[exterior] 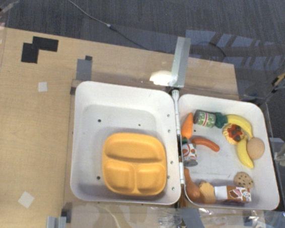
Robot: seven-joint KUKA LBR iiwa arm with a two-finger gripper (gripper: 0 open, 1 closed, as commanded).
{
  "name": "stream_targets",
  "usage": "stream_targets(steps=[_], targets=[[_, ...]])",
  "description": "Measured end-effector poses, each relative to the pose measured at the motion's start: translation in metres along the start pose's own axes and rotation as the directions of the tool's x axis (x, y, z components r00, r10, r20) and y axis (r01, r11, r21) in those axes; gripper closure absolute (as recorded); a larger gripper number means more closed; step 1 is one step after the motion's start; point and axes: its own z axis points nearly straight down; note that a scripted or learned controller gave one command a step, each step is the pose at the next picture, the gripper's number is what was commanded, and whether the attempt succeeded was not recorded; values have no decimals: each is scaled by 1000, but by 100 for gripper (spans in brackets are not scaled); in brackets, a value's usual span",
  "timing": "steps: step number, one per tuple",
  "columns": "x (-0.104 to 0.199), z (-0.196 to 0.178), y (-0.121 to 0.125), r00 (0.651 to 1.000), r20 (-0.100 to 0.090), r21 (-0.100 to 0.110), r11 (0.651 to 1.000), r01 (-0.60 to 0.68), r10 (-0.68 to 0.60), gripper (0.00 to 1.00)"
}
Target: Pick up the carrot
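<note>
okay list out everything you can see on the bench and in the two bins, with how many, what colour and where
bench: one, light wood, under both bins
left bin: one, white
tray: one, yellow, three compartments, in the left bin
right bin: one, white
carrot: one, orange, right bin, against its left wall
jar: one, green, lying near the far wall
banana: one, yellow, right side
sausage: one, orange-red, middle
egg: one, tan, beside the banana
can: one, red and white, near the left wall
cookie: one, brown, near corner
</note>
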Motion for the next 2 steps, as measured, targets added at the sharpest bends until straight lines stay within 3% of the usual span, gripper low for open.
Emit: stream_targets(steps=[1,2], targets=[[-22,-20,-60,965,5,-5,965,262,-262,100],[-35,87,-13,898,10,-14,898,439,-439,100]])
